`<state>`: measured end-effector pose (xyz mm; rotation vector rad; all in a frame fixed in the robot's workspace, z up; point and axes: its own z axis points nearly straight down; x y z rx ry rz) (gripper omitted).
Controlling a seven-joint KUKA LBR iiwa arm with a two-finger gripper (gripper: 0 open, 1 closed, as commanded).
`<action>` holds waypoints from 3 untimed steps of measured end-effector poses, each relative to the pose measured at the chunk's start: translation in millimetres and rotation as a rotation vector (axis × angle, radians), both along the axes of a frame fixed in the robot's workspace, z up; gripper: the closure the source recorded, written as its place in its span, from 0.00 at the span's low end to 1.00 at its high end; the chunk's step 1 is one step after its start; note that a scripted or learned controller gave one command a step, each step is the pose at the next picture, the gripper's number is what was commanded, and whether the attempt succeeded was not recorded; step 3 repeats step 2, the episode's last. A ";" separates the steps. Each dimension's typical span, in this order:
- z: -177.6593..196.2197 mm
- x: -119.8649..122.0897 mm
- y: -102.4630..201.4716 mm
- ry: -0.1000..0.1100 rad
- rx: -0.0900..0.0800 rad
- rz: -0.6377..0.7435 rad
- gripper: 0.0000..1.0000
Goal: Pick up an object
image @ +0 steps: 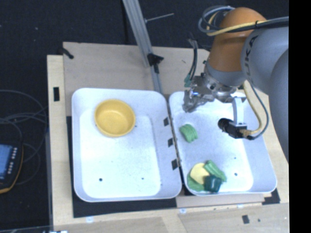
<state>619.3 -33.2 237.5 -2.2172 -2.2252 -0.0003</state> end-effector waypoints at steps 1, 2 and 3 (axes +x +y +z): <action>10.3 11.5 55.1 -0.001 0.001 0.000 1.00; 11.9 24.5 106.4 -0.001 0.001 0.000 1.00; 11.9 24.5 106.4 -0.001 0.001 0.000 1.00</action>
